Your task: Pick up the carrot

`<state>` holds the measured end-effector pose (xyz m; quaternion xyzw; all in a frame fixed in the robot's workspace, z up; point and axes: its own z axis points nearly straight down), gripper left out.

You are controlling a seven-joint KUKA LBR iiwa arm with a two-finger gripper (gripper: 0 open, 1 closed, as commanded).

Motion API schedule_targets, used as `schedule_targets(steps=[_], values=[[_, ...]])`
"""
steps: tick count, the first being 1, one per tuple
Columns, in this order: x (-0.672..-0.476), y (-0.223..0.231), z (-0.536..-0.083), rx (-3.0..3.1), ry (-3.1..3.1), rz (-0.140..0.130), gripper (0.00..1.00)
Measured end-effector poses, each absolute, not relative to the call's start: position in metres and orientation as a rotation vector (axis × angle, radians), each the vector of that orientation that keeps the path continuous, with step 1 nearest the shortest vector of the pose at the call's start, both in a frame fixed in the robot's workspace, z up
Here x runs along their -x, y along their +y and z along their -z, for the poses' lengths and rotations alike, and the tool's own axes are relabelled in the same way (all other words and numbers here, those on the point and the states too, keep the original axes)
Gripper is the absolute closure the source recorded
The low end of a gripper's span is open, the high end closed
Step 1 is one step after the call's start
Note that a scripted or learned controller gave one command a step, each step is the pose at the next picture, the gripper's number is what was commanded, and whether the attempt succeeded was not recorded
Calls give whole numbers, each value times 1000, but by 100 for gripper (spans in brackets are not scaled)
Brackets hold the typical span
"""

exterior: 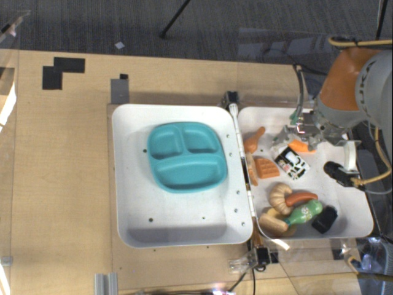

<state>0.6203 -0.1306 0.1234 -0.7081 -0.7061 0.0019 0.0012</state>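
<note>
The carrot (pixel 253 139), a small orange tapered piece, lies in the right bin (pixel 362 192) close to its left wall, at the back. My gripper (pixel 300 135) hangs over the back middle of that bin, to the right of the carrot and apart from it. A small orange object (pixel 299 145) sits directly under the gripper's tip; I cannot tell whether it is touched or held. The grey arm with its orange band (pixel 341 82) reaches in from the upper right.
The right bin also holds an orange wedge (pixel 266 168), a black-and-white item (pixel 291 163), a croissant (pixel 279 198), a red sausage (pixel 301 197), a green item (pixel 305 212) and a black block (pixel 324 219). A teal divided plate (pixel 186 155) lies in the left bin (pixel 132 214).
</note>
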Motion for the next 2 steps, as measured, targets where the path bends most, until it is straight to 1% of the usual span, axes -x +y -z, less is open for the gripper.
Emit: schedule_targets(steps=[1, 2], values=[[-622, -154, -87, 2445, -1977, 7, 0], [-641, -182, -87, 2588, -1787, 5, 0]])
